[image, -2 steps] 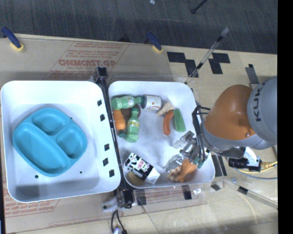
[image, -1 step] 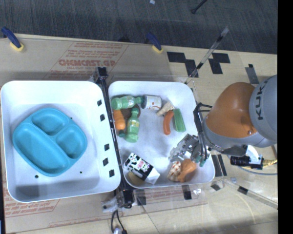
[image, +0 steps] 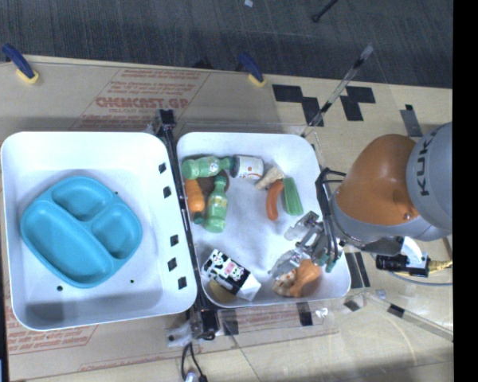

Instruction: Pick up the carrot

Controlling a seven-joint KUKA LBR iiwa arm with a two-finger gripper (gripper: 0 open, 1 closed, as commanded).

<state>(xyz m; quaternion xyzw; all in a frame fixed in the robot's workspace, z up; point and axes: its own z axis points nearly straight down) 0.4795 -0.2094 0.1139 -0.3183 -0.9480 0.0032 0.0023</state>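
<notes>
Gripper (image: 309, 243) is hanging with fingers spread over the right bin's (image: 247, 143) lower right corner, well apart from the carrot (image: 194, 197) lying at the left wall beside green bottles (image: 215, 205), so it's risking grabbing the wrong item

The tabletop (image: 430, 333) is a pale wooden surface, and a flat sheet of brown cardboard with red printed lettering (image: 135, 94) covers much of it. Two shallow white plastic bins sit side by side on this sheet, their inner walls touching along a dark seam with black clips. The left white bin (image: 20, 157) lies toward the left edge of the cardboard; the right white bin (image: 311, 153) lies nearer the arm's side. Two blue-and-yellow clamps (image: 20, 64) (image: 252, 68) grip the far edge of the cardboard. Black square markings (image: 323, 100) show on the tabletop beyond the right bin, and strips of dark tape (image: 412, 120) lie to the right.
</notes>
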